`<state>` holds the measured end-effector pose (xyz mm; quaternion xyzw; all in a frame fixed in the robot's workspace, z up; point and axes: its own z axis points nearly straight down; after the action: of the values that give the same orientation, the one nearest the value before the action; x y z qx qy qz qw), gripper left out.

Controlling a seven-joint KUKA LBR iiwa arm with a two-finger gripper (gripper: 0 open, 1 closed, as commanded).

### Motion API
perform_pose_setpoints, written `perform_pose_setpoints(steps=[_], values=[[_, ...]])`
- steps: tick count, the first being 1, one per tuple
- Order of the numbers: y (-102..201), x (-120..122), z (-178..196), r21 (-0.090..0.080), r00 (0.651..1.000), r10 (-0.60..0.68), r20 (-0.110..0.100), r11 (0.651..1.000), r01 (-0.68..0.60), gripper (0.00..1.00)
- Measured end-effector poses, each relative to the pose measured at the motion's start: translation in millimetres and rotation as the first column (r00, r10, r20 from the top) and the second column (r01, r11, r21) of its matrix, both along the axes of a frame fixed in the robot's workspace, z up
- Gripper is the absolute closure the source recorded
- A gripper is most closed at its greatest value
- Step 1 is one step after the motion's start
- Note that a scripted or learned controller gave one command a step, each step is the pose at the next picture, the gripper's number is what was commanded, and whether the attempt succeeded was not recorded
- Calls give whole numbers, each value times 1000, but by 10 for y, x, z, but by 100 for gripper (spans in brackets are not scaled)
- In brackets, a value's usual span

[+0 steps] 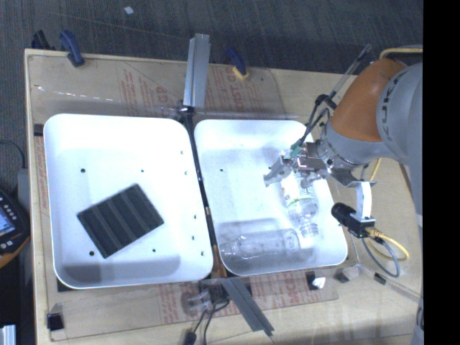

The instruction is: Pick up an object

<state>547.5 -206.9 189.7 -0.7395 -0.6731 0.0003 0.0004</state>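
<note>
A small clear plastic bottle (pixel 302 208) lies lengthwise in the right part of the right bin (pixel 237 142). A larger clear bottle (pixel 259 244) lies on its side along that bin's near wall. My gripper (pixel 293 172) hangs over the upper end of the small bottle, at or just above it, and hides that end. I see nothing lifted off the bin floor. A dark ribbed rectangular pad (pixel 120 219) lies flat in the left bin (pixel 108 139).
The grey arm with its orange band (pixel 366 103) reaches in over the right bin's right wall. A black connector and yellow cable (pixel 363 228) hang beside that wall. A metal divider bar (pixel 195 70) stands between the bins at the back.
</note>
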Motion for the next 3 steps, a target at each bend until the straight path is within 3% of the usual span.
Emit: perform_pose_setpoints(steps=[1, 2, 3], values=[[0, 0, 0, 0, 1000, 0, 0, 1000, 0, 0], [402, -511, -225, 1, 980, -199, -6, 980, 199, 0], [230, -526, 331, 0, 982, -189, 1, 982, 189, 0]])
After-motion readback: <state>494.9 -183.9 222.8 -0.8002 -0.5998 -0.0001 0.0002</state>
